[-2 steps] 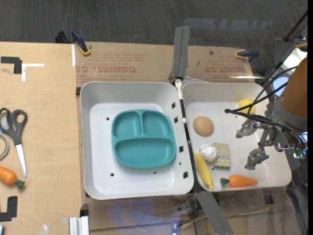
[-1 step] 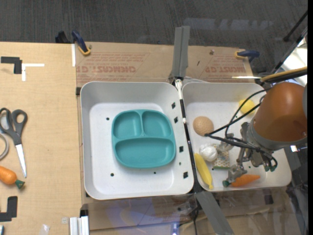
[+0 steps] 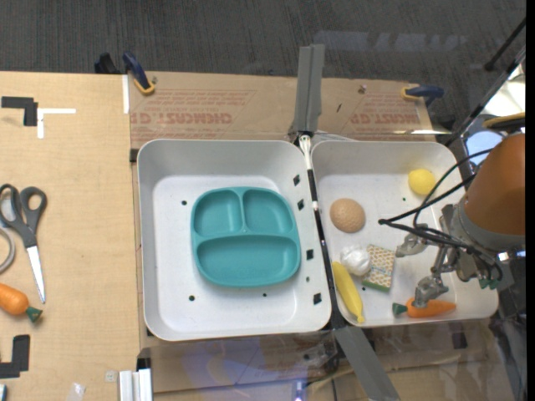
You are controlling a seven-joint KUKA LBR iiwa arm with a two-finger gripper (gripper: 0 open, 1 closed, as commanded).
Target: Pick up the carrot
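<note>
A small orange carrot point(image 3: 430, 309) with a green stem end lies flat in the front right corner of the right bin point(image 3: 393, 170). My gripper point(image 3: 419, 267) hovers just above and behind it, reaching in from the right under the orange-banded wrist point(image 3: 504, 187). Its two metal fingers are spread open; the nearer fingertip point(image 3: 430, 289) sits right over the carrot's top edge, and nothing is between the fingers. A second carrot point(image 3: 13, 300) lies on the wooden bench at the far left.
The right bin also holds a banana point(image 3: 349, 290), a garlic bulb point(image 3: 356, 261), a patterned cracker point(image 3: 380, 267), a brown egg point(image 3: 347, 215) and a lemon point(image 3: 421, 180). A teal divided plate point(image 3: 246, 236) lies in the left bin point(image 3: 159, 249). Scissors point(image 3: 27, 228) rest on the bench.
</note>
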